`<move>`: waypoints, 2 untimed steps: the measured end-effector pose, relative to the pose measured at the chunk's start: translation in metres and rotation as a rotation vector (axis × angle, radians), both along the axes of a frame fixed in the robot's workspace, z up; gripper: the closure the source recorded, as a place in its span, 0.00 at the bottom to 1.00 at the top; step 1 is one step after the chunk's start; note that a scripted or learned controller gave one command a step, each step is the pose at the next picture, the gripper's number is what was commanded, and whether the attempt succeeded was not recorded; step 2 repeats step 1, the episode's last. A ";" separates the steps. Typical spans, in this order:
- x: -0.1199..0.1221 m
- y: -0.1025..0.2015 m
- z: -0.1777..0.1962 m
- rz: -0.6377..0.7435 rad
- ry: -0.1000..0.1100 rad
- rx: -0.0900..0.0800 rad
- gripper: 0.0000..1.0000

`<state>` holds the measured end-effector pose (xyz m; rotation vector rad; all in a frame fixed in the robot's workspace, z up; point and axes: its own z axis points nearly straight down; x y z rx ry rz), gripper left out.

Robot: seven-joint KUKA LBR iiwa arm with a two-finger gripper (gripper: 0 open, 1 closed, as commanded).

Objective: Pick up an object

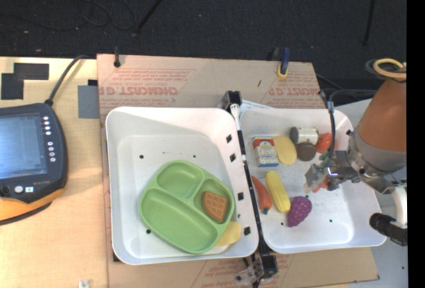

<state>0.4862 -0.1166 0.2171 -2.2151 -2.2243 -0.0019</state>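
Observation:
The right bin (332, 230) holds several toy foods. There is a small white and red box (266, 151), a pale yellow piece (287, 150), a little can (304, 135), a brown ball (305, 152) and an orange piece (323, 142). Nearer the front lie a yellow corn cob (277, 190), an orange-red carrot (261, 193) and a purple grape bunch (298, 211). My gripper (321, 178) hangs low over the bin's right part, right of the corn and above the grapes. A small reddish patch shows at its tip. The arm's orange band (388, 117) rises behind it.
The left bin (133, 141) carries a green divided plate (174, 207) with a brown waffle (215, 206) on it and a yellow piece (230, 233) at its front right corner. A tablet (26, 154) lies on the bench at left. A black divider (240, 160) separates the bins.

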 end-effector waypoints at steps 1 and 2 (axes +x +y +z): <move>0.014 0.092 -0.025 0.004 0.010 0.002 1.00; 0.014 0.092 -0.025 0.004 0.010 0.002 1.00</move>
